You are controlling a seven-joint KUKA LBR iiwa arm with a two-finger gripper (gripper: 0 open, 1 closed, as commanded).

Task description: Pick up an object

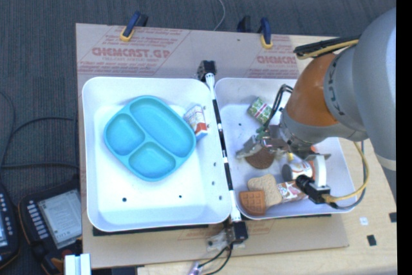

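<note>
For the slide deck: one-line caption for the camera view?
KUKA arm reaches into the right bin over small food items; blue divided plate lies in the left bin.

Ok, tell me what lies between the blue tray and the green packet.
Camera view: a small red-and-white packet, then the divider between the blue tray and green packet.

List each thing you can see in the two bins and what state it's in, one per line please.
Blue divided plate: lying flat in the left bin, compartments bare.
Small carton: tipped on its side beside the plate.
Green packet: lying in the right bin, apart from the arm.
Toast slice: lying flat, near corner.
Waffle: flat, touching the toast.
Gripper: down in the right bin, finger state unclear.
</note>
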